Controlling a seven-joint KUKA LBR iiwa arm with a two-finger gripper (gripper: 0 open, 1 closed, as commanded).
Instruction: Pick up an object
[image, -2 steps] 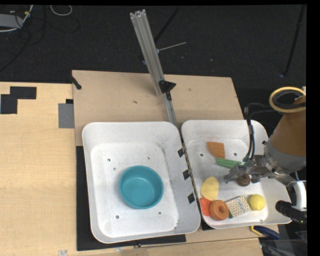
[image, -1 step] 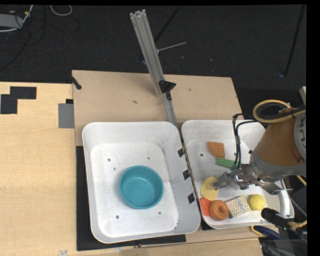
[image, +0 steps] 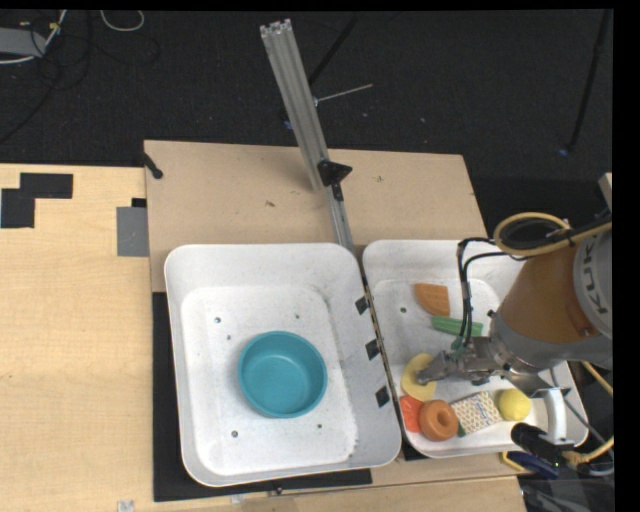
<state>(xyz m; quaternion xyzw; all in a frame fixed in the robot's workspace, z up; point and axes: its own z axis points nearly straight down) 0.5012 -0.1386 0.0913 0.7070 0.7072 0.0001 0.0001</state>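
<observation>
- at the near edge of the right bin (image: 385, 262), along its front wall, sit an orange ring-shaped piece (image: 438, 420), a small red piece (image: 410, 412) just left of it, a pale patterned block (image: 477, 411) to its right, and a yellow ball (image: 513, 405) beyond the block.
- just behind these, a yellow curved piece (image: 417, 372) lies near the bin's left side, touching or nearly touching the gripper tip.
- the gripper (image: 430, 374) is low in the right bin, above that yellow piece; whether its fingers are spread or closed cannot be told, and nothing is seen between them.
- the arm (image: 548, 300), with its orange band, reaches in from the right and covers much of the bin's right half; black and yellow cables (image: 515, 232) loop above it.
- further back in the same bin lie a green stick-like piece (image: 452, 325) and, behind it, an orange wedge (image: 433, 297), both apart from the gripper.
- in the left bin (image: 200, 270), a teal bowl (image: 283, 373) sits upright, a little toward the front and right of centre.
- beyond both bins, on the table (image: 240, 190), a grey metal rail (image: 300, 100) runs at a slant away from the seam between the bins.
</observation>
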